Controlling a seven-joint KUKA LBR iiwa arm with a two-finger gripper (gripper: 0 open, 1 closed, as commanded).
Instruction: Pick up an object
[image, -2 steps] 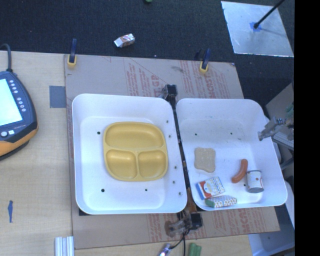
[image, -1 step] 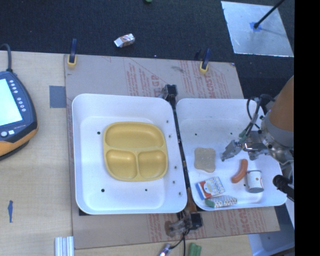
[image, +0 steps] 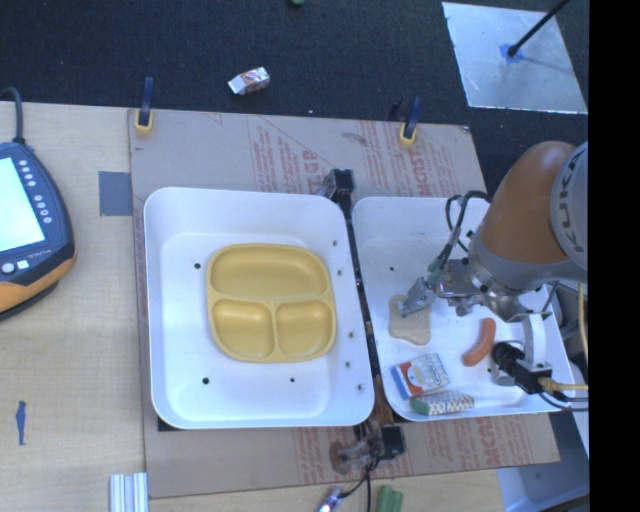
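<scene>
My gripper (image: 418, 298) hangs low in the right bin (image: 400, 222), reaching in from the right under the grey and orange arm (image: 525, 215). Its tip sits right at the upper edge of a flat tan piece (image: 410, 328) that looks like a slice of bread. An orange-red sausage (image: 479, 342) lies to the right of that piece. Near the bin's front edge are a small printed packet (image: 425, 374) and a narrow speckled bar (image: 442, 404). Nothing is seen lifted off the bin floor.
A yellow divided plate (image: 270, 301) rests in the middle of the left bin (image: 175, 300). A teach pendant (image: 28, 228) lies on the bench at far left. Black cabling and a connector (image: 520, 368) hang by the right bin's front right corner.
</scene>
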